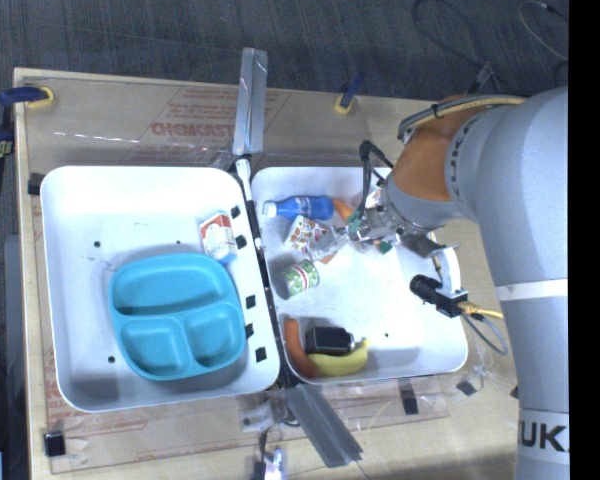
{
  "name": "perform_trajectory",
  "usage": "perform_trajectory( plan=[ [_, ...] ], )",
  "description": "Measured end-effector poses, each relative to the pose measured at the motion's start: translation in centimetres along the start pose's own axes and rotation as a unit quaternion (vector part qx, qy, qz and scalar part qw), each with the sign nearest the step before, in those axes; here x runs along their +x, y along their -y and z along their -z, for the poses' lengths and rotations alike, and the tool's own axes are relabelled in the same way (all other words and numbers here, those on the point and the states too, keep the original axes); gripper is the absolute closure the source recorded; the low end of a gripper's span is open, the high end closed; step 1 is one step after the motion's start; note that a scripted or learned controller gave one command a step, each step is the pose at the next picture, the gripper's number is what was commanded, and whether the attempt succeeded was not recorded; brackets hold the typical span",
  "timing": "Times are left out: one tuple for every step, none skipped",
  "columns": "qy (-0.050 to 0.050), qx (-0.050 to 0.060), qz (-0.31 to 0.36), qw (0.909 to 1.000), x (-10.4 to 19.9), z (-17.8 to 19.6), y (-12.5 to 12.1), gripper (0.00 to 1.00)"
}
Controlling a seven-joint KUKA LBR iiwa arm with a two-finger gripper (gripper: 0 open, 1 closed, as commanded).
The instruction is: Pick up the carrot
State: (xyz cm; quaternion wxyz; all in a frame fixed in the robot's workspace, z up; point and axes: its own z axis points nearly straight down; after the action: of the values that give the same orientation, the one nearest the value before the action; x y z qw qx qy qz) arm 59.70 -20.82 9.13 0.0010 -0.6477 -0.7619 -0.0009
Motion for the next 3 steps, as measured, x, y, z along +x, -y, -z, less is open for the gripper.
perform_trajectory(
  plan=[
    [-0.002, 0.013, 0.015, 0.9998, -1.0, -0.4, -2.8, 0.0],
    [0.0, 0.003, -0.115, 0.9934, 1.4, 3.0, -0.7, 0.0],
    [0.001, 0.002, -0.086, 0.9963, -0.3, 9.2, -5.6, 0.0]
  ],
)
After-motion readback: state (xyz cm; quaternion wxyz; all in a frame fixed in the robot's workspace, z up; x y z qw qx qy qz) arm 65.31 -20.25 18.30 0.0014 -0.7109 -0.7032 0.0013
